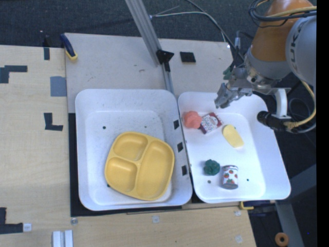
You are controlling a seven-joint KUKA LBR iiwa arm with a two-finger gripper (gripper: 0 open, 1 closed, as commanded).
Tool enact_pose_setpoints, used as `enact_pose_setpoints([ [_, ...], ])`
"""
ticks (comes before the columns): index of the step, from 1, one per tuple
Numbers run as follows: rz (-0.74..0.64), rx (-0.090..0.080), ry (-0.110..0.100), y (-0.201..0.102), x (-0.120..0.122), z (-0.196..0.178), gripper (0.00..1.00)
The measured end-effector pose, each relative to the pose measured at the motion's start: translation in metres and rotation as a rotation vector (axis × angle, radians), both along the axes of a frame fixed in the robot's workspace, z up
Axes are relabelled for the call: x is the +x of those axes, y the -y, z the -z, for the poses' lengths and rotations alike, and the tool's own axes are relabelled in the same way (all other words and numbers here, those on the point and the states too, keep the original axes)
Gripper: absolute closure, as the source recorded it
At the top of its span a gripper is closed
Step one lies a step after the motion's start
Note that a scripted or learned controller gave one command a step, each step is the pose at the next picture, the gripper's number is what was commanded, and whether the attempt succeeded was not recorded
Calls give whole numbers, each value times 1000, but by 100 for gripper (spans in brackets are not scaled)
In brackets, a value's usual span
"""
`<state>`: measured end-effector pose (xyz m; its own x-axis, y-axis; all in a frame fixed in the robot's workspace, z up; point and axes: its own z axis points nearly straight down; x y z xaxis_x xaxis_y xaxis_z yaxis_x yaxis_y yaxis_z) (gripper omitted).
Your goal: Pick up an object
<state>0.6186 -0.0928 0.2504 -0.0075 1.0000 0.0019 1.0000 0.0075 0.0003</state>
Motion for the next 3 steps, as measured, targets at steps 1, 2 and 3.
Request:
enact_pose_setpoints([
  [1, 1, 0, -3, -56, 6, 15, 100],
  [2, 0, 0, -1, -112, 29, 16, 100],
  [3, 1, 0, -1, -164, 38, 12, 100],
])
